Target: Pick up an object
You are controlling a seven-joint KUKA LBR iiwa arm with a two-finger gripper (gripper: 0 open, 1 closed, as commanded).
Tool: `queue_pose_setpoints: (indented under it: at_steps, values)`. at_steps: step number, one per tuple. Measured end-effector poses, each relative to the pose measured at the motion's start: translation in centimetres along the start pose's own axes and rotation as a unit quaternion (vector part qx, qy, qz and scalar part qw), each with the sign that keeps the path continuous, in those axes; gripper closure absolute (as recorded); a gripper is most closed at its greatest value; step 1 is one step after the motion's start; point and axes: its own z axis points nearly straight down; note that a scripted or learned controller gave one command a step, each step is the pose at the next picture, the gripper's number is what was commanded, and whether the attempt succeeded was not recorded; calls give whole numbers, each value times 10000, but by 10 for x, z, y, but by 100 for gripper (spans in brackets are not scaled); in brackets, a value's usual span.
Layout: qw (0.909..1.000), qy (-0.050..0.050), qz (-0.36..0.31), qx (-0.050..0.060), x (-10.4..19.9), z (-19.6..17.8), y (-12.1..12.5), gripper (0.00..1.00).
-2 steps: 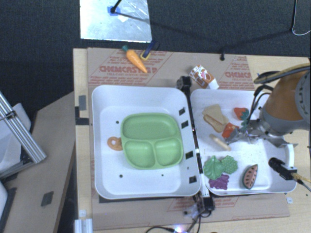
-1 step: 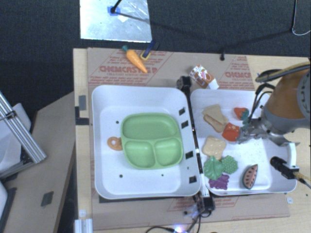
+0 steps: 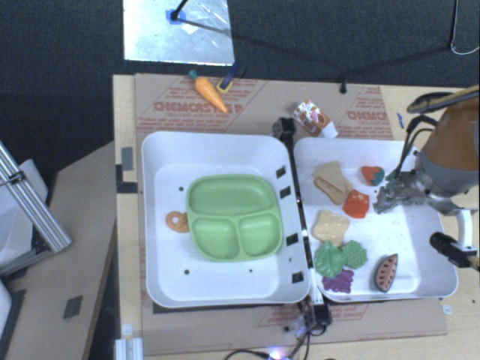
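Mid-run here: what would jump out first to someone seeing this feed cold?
Probably the green divided tray in the middle of the left bin, with a small pretzel beside it. Next, the toy food crowding the right bin's left side, where the gripper sits by a red piece. A toy carrot lies on the board behind the bins.

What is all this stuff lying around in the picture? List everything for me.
Bins: two, white, side by side on the bench.
Divided tray: one, green, left bin.
Pretzel: one, tan, left bin, beside the tray.
Toy foods: several, right bin: tan slices, red pieces, green leaves, purple grapes, watermelon slice.
Carrot: one, orange, bench behind the bins.
Packet: one, red and white, behind the right bin.
Metal sheet: one, silver, top.
Gripper: one, grey, over the right bin.
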Motion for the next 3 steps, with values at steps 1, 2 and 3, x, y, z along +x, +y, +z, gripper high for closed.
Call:
queue_pose_setpoints:
  at_steps: [1, 2, 3]
  values:
    - [10000, 0, -12, -9, 8, -55, 8, 100]
    - [10000, 3, -9, 8, 8, -87, 10, 100]
    - [10000, 14, -22, 21, 53, -95, 1, 100]
